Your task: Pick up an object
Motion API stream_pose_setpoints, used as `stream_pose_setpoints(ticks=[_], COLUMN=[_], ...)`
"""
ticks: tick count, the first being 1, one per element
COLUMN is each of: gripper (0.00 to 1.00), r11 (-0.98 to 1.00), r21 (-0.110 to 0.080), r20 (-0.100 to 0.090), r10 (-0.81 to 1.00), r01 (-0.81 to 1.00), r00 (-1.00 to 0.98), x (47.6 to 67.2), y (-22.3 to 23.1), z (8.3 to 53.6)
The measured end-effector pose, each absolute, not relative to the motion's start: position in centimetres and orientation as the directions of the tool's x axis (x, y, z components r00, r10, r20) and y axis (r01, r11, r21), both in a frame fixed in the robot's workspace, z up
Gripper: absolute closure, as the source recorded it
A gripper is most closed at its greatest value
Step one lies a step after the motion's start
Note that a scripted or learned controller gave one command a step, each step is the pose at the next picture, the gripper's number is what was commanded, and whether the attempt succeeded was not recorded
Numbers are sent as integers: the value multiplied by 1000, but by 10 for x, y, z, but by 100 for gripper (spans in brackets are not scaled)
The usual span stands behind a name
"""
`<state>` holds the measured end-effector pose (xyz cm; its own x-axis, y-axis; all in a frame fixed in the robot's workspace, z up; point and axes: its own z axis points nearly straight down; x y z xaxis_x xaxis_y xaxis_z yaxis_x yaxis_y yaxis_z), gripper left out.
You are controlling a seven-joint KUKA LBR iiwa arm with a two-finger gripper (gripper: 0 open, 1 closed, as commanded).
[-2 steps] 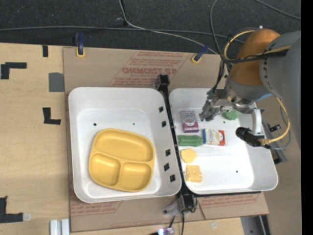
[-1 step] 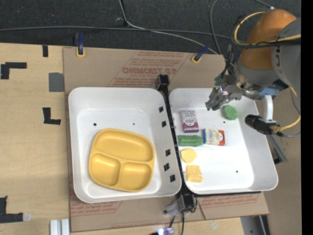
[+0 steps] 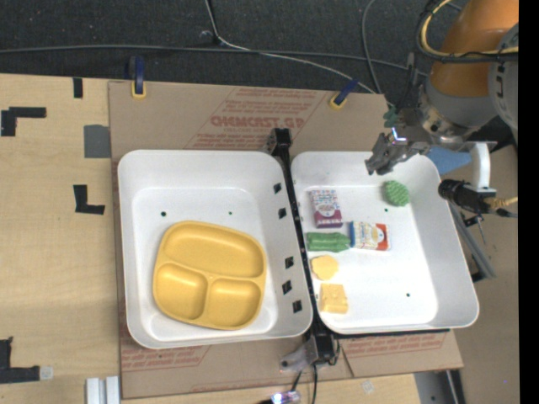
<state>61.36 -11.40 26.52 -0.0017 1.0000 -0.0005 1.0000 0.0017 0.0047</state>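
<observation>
My gripper (image 3: 381, 160) hangs over the far edge of the right bin (image 3: 421, 310), with nothing seen between its fingers. A green bumpy ball (image 3: 397, 194) lies just below and right of it. Further left in the same bin lie a maroon and white packet (image 3: 325, 207), a green tube (image 3: 328, 241), a small white and orange packet (image 3: 370, 236), a round yellow piece (image 3: 324, 267) and a yellow block (image 3: 333, 298).
The left bin (image 3: 135, 225) holds a yellow divided plate (image 3: 209, 274). A black divider (image 3: 288, 225) runs between the two bins. Bare white floor shows in the right bin's near right part.
</observation>
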Motion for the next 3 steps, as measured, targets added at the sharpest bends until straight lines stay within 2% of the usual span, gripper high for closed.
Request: stream_pose_setpoints(ticks=[2,3], gripper=[100,100], r11=[5,8], r21=[-3,-2], r20=[0,2], r10=[1000,1000], r01=[1000,1000], r00=[-5,-8], x=[588,581], y=[-8,50], z=[232,236])
